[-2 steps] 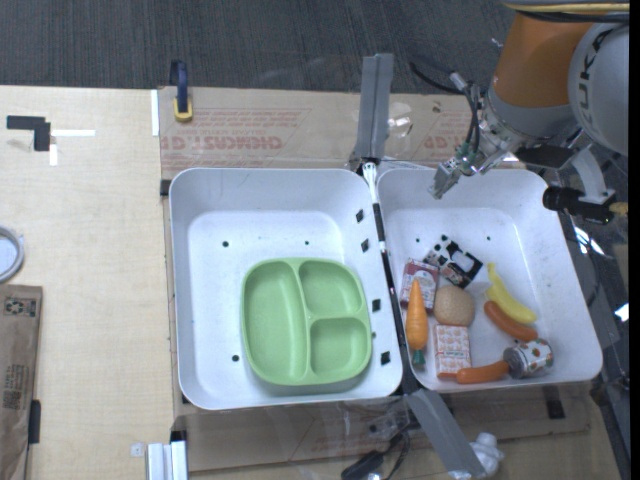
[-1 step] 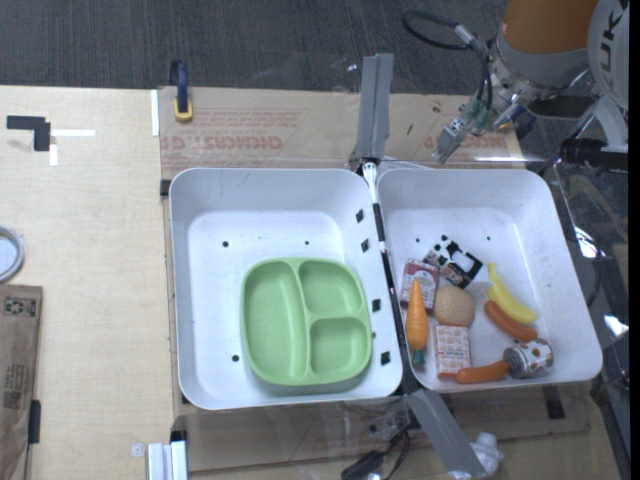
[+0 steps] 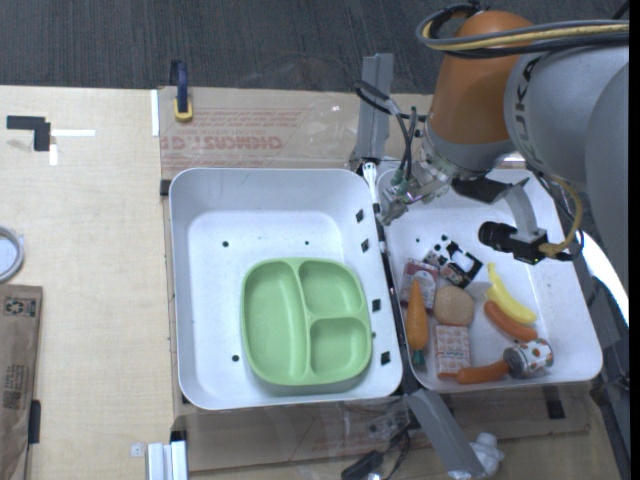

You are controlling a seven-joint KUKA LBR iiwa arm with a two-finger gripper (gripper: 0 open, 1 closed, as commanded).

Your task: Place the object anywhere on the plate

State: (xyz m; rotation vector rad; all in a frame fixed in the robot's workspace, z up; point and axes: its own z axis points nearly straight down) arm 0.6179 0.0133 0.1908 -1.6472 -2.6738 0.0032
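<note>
While the task singles out no one object, the candidates lie crowded in the right bin [image 3: 565, 308]. Nearest the plate is an orange carrot [image 3: 417, 318], just beside the wall shared with the left bin [image 3: 210, 268]. Its long axis runs from near edge to far edge; which end is the tip I cannot tell. The green plate [image 3: 262, 318] lies in the left bin. The tool [image 3: 398, 196] hangs over the right bin's far left corner; spread or pressed together, I cannot tell. Touching neighbours could spoil a grasp, and the shared wall could snag the carry.
</note>
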